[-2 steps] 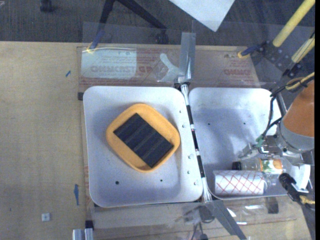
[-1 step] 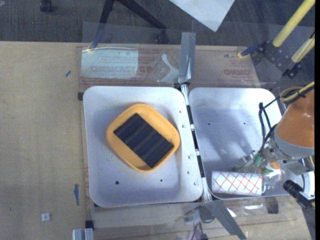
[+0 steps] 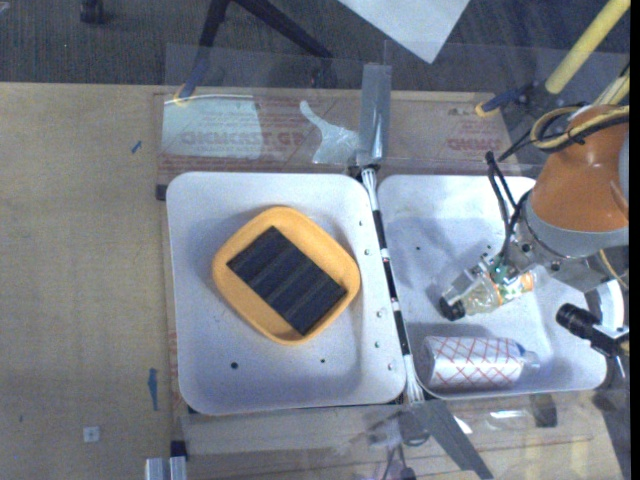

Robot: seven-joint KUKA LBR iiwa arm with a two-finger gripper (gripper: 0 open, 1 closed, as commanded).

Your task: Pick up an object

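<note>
A yellow square dish with a black ribbed insert (image 3: pixel 286 284) lies tilted in the middle of the left bin (image 3: pixel 200 218). A white pouch with a red crosshatch print (image 3: pixel 474 359) lies along the front wall of the right bin (image 3: pixel 430 218). My gripper (image 3: pixel 458 301) reaches into the right bin from the right, pointing left and down. Its tip sits over bare bin floor just behind the pouch. I see nothing held in it.
The grey arm with its orange band (image 3: pixel 583 188) hangs over the right bin's right side, with cables beside it. A metal divider strip (image 3: pixel 385 268) runs between the bins. Clear plastic sheeting (image 3: pixel 260 133) lies behind them.
</note>
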